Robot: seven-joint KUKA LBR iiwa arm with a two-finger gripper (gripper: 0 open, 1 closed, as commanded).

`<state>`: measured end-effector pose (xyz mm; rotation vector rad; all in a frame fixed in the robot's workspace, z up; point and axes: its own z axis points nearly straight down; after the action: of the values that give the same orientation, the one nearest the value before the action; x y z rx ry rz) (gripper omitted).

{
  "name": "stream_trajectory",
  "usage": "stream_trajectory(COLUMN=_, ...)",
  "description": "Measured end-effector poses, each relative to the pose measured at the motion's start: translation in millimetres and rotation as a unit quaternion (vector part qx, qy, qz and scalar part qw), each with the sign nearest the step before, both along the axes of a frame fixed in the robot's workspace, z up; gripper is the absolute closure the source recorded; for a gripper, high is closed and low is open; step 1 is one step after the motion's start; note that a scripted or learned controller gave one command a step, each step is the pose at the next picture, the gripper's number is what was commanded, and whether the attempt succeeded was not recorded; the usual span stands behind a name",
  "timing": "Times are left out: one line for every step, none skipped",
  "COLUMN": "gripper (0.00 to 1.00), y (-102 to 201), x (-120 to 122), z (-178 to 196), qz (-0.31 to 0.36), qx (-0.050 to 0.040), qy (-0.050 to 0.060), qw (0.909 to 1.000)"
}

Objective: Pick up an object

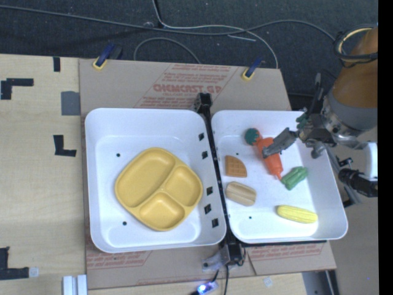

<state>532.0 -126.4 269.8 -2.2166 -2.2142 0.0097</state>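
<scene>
The gripper (277, 145) sits at centre right of the frame, over the right bin (325, 223), its dark tip against the carrot (272, 158); whether it is wide or narrow, I cannot tell. A yellow plate (158, 188) lies in the left bin (98, 165).

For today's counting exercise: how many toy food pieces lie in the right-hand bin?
5. A carrot near the gripper, a green vegetable beside it, a corn cob at the front, a brown wedge and a tan loaf on the left. The arm may hide more.
</scene>
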Motion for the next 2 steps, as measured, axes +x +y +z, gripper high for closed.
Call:
stream_trajectory(gripper=0.0, y=0.2, x=1.6, z=4.0, qz=0.001, qx=-0.0007, qy=-0.004, qw=1.0)
stream_trajectory(gripper=0.0, y=7.8, x=0.7, z=-58.7, qz=0.001, qx=-0.0003, qy=-0.001, qw=1.0)
